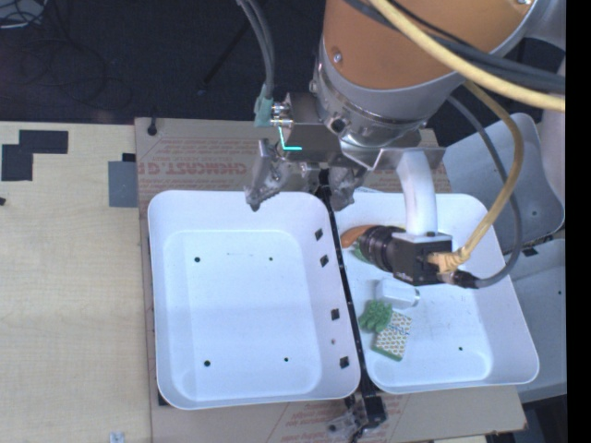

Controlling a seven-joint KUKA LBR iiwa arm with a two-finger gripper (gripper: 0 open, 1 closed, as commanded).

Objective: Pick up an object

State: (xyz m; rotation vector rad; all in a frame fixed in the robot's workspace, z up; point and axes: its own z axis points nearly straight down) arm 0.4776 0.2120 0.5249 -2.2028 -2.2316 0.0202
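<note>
Lighting bright and even over the counter [65, 275]; both white bins near overexposed, the left bin [175, 238] showing a soft grey gradient across its floor and a brighter rim. Shadows soft and short: a diffuse one under the green object [375, 316] in the right bin [499, 340], darker shade beneath the arm [416, 26]. Orange band on the arm carries a mild sheen, no hard glare. Background above the counter falls to near black, detail lost. Arm, closest to lens, slightly soft; bins reasonably sharp. Overall resolution low, fine edges grainy.
</note>
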